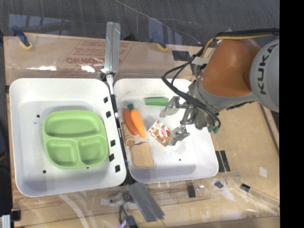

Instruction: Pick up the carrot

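The carrot, orange with a green top, lies slanted in the right bin near its left wall. My gripper hangs over the middle of that bin, to the right of the carrot and apart from it. Its two fingers are spread open with nothing between them. A small patterned packet lies between the carrot and the gripper, just beside the lower finger.
A green stick-shaped piece lies at the back of the right bin. A bread slice and a brown cracker sit below and left of the carrot. The left bin holds a green divided tray.
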Tool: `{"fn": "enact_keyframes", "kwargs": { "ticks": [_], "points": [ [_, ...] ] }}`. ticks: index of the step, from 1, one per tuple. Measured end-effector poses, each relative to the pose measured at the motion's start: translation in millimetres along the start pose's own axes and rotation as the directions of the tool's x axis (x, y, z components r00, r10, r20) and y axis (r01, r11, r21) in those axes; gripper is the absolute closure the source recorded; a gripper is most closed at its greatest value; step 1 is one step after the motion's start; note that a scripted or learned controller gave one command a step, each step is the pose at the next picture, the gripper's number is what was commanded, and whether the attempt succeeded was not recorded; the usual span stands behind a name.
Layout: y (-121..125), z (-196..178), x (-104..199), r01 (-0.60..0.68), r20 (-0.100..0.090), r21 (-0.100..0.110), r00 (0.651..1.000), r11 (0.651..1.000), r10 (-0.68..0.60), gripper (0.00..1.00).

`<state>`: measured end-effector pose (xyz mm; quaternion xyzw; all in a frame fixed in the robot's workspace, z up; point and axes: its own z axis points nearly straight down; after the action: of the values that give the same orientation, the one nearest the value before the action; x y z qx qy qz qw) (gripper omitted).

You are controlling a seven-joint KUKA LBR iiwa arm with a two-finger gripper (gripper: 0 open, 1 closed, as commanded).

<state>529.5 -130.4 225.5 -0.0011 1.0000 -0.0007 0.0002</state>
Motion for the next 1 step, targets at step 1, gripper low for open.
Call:
{"fn": "enact_keyframes", "kwargs": {
  "ticks": [1],
  "points": [
    [39.1,130.9,6.8,-0.31,0.003,-0.003,0.951,0.951,0.31,0.0]
  ]
}}
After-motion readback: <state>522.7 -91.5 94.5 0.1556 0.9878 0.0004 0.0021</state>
